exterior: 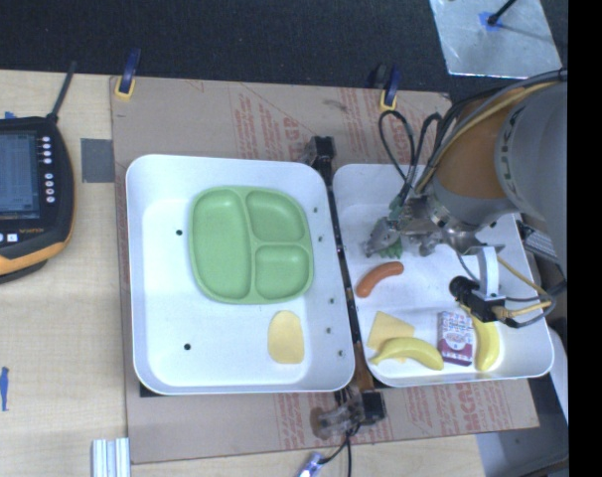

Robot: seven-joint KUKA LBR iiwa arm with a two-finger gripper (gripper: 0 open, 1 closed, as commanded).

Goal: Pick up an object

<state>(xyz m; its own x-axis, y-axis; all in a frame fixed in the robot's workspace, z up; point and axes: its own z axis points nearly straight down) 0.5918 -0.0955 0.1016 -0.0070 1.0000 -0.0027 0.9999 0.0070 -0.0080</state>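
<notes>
The pincer [385, 235] is seen low in the right bin [356, 192]; whether it is wide or narrow cannot be told. An orange sausage [378, 277] lies just below it (apart), 2 bananas [412, 354] farther below.

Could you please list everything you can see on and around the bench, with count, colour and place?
bins: 2, white, side by side on the bench
divided plate: 1, green, left bin
yellow oval piece: 1, left bin, below the plate
sausage: 1, orange-red, right bin
cheese wedge: 1, yellow, right bin
bananas: 2, yellow, right bin's near edge
small packet: 1, red and white, between the bananas
teach pendant: 1, grey and orange, far left
arm: 1, grey with orange band, right
gripper: 1, over the right bin, above the sausage
</notes>
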